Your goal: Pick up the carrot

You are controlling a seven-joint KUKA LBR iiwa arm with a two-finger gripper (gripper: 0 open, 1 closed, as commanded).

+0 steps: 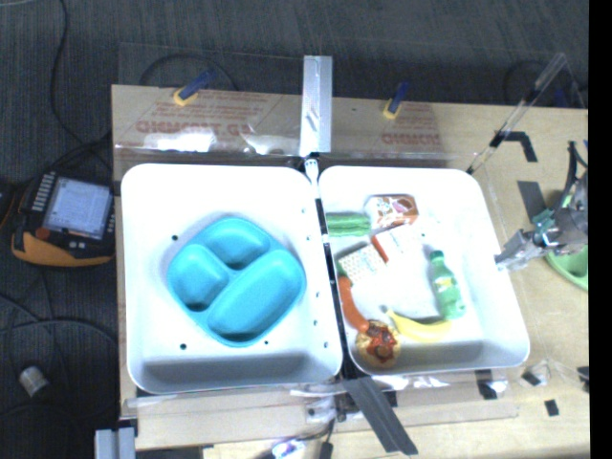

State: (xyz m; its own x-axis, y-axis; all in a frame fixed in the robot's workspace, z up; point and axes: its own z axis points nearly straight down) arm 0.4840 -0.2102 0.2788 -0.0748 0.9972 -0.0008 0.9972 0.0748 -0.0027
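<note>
The carrot, judged to be the slim orange piece, lies in the right bin against its left wall at centre frame, just above a reddish-brown item and left of the banana and green bottle. The clutter is confined to this bin, while the blue divided dish sits alone in the left bin. The gripper stands outside the bin's right rim at the right of the frame, well apart from the carrot and holding nothing visible; it is small and blurred, so whether it is wide or narrow cannot be told, and the carrot's lower end is hard to separate from its neighbour.
</note>
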